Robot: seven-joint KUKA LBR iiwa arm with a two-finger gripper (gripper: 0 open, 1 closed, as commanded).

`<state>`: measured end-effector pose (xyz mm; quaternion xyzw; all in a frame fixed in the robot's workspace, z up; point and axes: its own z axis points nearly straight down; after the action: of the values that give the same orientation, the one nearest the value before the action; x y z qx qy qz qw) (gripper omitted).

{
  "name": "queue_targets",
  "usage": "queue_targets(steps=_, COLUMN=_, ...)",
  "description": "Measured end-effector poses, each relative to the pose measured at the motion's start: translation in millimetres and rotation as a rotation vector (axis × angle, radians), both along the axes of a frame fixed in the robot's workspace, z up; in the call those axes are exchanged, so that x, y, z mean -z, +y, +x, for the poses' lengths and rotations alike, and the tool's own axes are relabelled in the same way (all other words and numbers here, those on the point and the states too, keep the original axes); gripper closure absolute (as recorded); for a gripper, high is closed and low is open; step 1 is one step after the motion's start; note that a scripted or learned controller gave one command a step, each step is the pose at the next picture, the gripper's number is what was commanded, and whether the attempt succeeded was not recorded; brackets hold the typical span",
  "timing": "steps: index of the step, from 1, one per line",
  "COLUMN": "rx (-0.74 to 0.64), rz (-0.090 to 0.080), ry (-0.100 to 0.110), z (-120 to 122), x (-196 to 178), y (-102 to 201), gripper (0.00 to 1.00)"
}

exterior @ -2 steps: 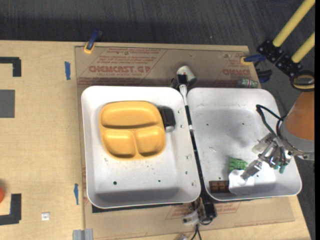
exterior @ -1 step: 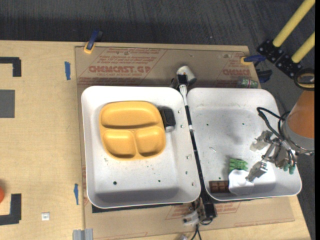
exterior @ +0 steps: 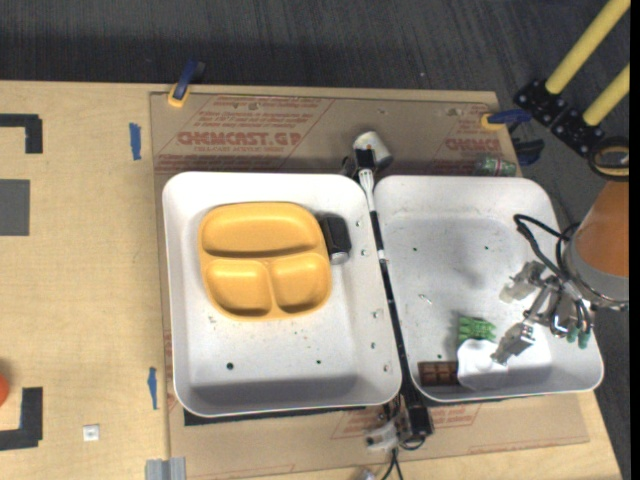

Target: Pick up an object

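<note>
Probably the aim now is to descend squarely over one item and close only once it sits between the fingers. Whether the gripper [exterior: 525,330] is parted or closed I cannot tell. A green object [exterior: 476,327] lies just left of it, a brown block [exterior: 436,373] further lower-left.

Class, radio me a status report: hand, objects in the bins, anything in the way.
Hand low over right bin, near green piece and white piece. Yellow tray in left bin. Brown block nearby.
</note>
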<state>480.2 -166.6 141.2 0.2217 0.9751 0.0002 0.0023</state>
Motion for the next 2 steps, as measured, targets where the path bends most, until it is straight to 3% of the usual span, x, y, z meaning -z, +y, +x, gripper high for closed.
queue_targets(steps=1, rx=0.0, rz=0.0, ry=0.0, z=0, x=0, y=0, gripper=0.0)
queue_targets(steps=2, rx=-0.05, rz=0.001, ry=0.004, z=0, x=26, y=34, gripper=0.0)
